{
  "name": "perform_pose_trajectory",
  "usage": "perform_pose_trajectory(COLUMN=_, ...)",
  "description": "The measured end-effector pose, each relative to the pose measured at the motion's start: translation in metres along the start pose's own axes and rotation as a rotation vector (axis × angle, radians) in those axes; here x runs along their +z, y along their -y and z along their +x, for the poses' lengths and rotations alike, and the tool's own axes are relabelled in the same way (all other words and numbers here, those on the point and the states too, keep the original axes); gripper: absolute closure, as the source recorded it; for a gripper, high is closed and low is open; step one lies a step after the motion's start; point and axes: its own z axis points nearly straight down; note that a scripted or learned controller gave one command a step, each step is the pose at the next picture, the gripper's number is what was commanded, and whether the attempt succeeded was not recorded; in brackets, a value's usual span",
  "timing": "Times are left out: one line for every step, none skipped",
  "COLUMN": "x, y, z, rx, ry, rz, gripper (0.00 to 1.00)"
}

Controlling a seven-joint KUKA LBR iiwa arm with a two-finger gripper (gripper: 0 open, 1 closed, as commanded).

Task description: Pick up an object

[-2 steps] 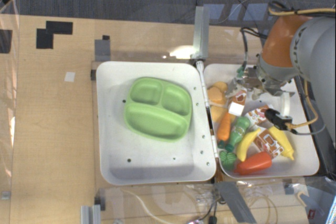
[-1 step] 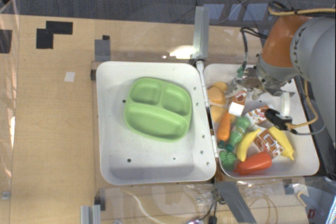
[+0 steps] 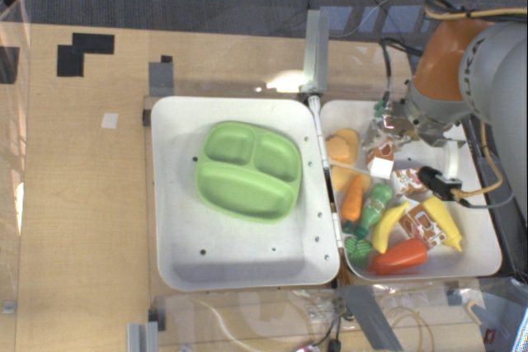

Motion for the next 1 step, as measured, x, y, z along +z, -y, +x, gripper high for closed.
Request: perform_pose_trajectory(x=-0.0803, y=-0.0302, z=0.0653, rx=-0.166, ry=-0.001, rz=0.005, gripper=1.00)
